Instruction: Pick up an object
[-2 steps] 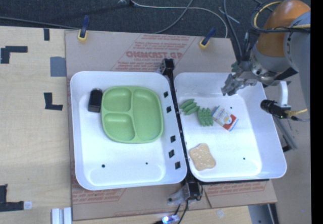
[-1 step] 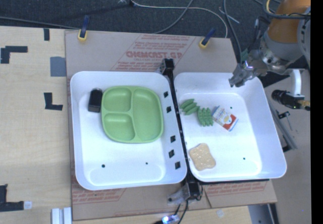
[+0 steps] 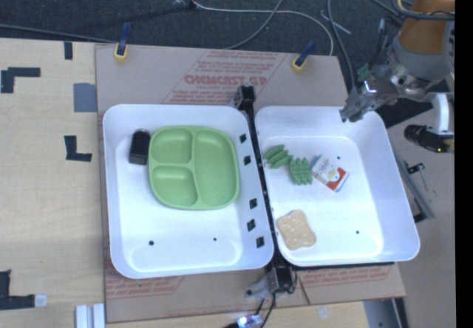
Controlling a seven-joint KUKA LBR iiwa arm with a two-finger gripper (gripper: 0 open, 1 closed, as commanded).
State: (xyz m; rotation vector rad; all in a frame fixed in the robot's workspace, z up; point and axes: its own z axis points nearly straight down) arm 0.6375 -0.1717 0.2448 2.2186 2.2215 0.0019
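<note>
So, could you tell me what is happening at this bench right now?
The grey arm reaches in from the right, its tool hovering over the far right corner of the right bin, with nothing seen in it. In that bin lie green pea pods, a small carton and a tan cookie-like piece, all untouched. The left bin holds a green divided plate with a black block beside it.
</note>
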